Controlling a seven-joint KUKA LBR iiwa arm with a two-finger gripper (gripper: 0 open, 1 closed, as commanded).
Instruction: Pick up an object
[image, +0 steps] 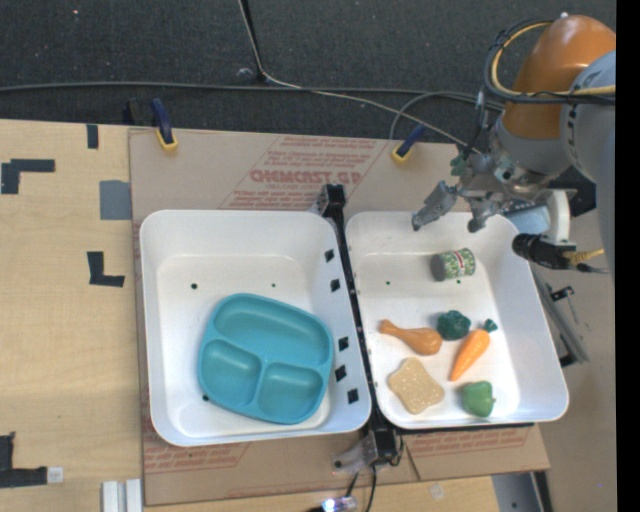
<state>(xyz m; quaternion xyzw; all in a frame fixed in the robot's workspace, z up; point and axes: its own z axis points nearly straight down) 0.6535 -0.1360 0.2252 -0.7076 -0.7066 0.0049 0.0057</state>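
My gripper (455, 213) hangs open over the far edge of the right bin (520, 300), its two grey fingers spread apart with nothing between them. Just below it in that bin lies a small green-labelled can (453, 264) on its side. Further toward the front sit a chicken drumstick (412, 337), a dark green broccoli piece (453, 324), an orange carrot (471, 353), a slice of bread (415, 386) and a green pepper (479, 398).
The left bin (170, 260) holds a blue divided tray (265, 357). Black clips join the two bins along the middle divider (343, 300). Cables (300, 85) run across the back of the bench, and two clamps (163, 130) pin the cardboard sheet.
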